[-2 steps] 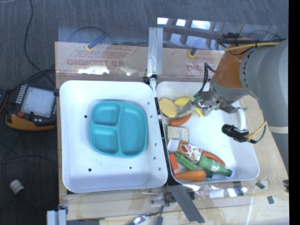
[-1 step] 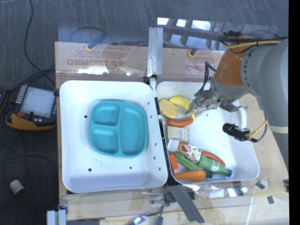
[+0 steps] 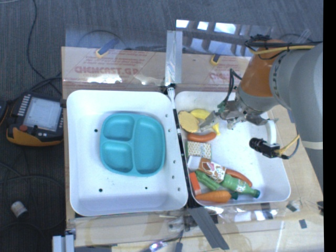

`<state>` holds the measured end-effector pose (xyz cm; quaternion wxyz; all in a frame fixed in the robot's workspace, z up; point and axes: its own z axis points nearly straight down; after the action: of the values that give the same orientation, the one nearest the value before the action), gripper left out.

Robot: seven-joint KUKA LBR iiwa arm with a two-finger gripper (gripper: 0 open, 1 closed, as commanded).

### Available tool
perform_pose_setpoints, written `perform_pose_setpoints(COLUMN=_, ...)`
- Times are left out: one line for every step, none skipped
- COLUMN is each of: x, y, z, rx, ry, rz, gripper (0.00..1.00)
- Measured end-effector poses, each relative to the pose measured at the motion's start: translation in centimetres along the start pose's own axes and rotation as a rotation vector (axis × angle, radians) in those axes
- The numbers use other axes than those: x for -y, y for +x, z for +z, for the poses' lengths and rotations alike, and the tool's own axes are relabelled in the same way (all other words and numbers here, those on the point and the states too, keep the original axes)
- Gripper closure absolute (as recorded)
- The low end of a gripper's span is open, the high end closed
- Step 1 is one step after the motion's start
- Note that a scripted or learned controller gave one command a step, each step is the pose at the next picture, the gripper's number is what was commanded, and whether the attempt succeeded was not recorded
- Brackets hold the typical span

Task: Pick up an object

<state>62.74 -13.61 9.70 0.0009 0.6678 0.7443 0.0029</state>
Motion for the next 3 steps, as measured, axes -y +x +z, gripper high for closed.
perform_pose_setpoints(x=0.1, y=0.1, z=-0.5, rx=-0.004, ry=0.007, rz=-0.001, gripper=1.0)
perform_pose_setpoints(x=0.1, y=0.1, z=-0.6, rx=-0.004, ry=0.007, rz=-0.001, gripper=0.0)
perform_pose_setpoints(x=0.0, y=2.8, z=0.7, rx=0.011, ry=-0.001, rz=-0.042, gripper=0.0)
